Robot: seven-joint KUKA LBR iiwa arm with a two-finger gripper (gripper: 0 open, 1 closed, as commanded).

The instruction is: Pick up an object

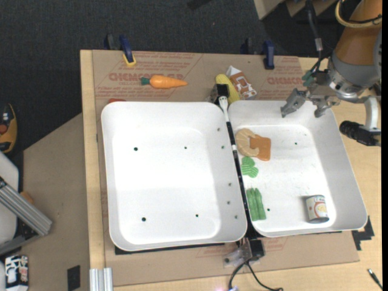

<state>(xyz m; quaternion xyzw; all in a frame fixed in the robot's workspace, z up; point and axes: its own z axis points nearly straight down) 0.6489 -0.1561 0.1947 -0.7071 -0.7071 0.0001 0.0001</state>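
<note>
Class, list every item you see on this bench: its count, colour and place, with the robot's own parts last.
Bins: two, white, side by side on the bench.
Carrot: one, orange, on the board behind the left bin.
Bread slice: one, tan, right bin, near its left wall.
Green leafy pieces: two, right bin, along its left wall.
Can: one, silver, right bin, front right corner.
Clamps: two, blue, back edge of the board.
Arm: one, grey with orange band, at right.
Pincer: one, grey, open, over the right bin's back edge.

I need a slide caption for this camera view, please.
KUKA gripper hovers open over the right bin's far edge; can, toast and green toys inside.
</note>
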